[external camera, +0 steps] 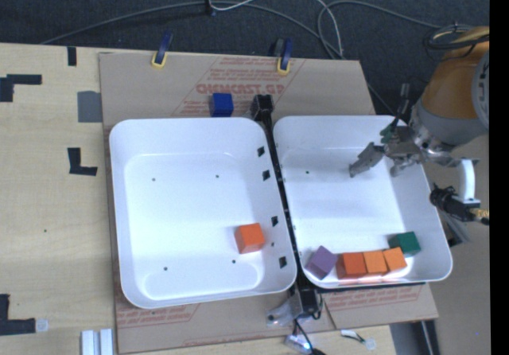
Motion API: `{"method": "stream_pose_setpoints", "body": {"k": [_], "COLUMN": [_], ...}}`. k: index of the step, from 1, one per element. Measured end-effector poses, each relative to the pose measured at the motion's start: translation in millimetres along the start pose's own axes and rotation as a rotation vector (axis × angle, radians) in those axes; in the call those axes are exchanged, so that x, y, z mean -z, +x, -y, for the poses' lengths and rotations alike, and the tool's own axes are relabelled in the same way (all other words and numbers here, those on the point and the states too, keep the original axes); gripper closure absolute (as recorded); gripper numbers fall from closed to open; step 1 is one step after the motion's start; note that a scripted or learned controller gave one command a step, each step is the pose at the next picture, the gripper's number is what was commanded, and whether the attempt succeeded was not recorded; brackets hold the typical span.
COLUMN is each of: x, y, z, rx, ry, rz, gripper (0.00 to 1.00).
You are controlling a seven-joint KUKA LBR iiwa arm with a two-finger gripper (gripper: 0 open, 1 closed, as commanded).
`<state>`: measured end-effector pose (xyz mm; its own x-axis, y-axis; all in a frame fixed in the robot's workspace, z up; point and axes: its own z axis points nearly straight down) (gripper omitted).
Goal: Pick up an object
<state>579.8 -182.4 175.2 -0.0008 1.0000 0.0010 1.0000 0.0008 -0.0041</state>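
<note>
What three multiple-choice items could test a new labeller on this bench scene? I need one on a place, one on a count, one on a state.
1. Where does the purple block lie?
A. left bin
B. right bin
C. on the cardboard

2. How many blocks lie in the left bin?
A. one
B. two
C. three

3. What is between the fingers of the gripper?
A. the green block
B. an orange block
C. nothing

Answers: 1 B, it sits by the right bin's near edge; 2 A, just the orange block; 3 C, the gripper hangs apart from every block.
</note>
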Motion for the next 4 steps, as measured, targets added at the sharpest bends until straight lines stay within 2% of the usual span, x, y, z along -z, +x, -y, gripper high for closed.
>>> {"method": "stream_pose_setpoints", "body": {"k": [1,2,3,4], "x": [-57.1,-87.0,-75.7,-14.7], "y": [6.3,6.7,6.6,2.3], "z": [8.1,8.1,7.8,10.9], "rx": [0.0,0.0,0.0,-0.001], "ry": [0.001,-0.003,-0.005,-0.009], "rz": [0.0,0.001,0.001,0.002], "gripper": [0.0,0.0,1.0,1.0]}}
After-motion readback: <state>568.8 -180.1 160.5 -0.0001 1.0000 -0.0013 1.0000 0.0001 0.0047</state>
